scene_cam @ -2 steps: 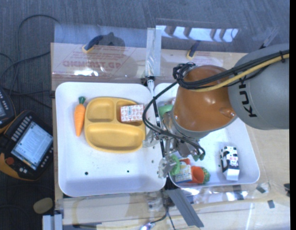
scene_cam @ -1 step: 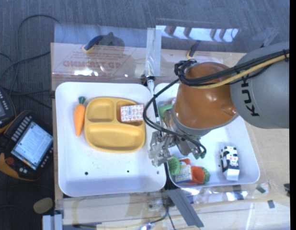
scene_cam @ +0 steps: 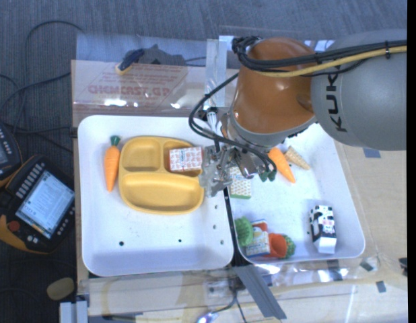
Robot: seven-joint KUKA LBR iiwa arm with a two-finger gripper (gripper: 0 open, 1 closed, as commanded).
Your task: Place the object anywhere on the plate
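Metal two-finger gripper (scene_cam: pixel 218 173) low over the bins' shared edge — finger state unclear, small orange-and-white carton (scene_cam: pixel 184 160) on yellow compartment plate (scene_cam: pixel 157 197), orange toy carrot (scene_cam: pixel 112 166) just beside the plate's left edge.

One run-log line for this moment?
gripper: over bin divider, jaws unclear | small box: on yellow plate | carrot: left of plate

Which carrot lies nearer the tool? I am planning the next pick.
The carrot in the right bin, just right of the tool; the other carrot lies left of the yellow plate.
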